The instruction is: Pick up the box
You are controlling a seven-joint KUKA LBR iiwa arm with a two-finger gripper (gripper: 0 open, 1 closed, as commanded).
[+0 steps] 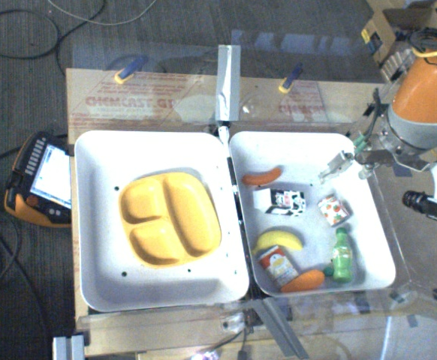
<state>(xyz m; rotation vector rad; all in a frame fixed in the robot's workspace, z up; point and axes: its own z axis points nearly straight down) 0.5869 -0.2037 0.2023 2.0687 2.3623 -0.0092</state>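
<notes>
I am wearing a rounded orange band [420, 92] over a pale grey wrist collar [417, 132]. Dark cabling is showing along my wrist housing, and my gripper [337, 166] is gleaming silvery metal, slim and angular.

The arm [417, 100] is running off the right edge, so its upper part is going unseen. The tool [337, 165] is showing too small and blurred to read. The carrot [302, 280] is covering the foot of the red jar [277, 264]. The box [334, 211] is blurring its print.
</notes>
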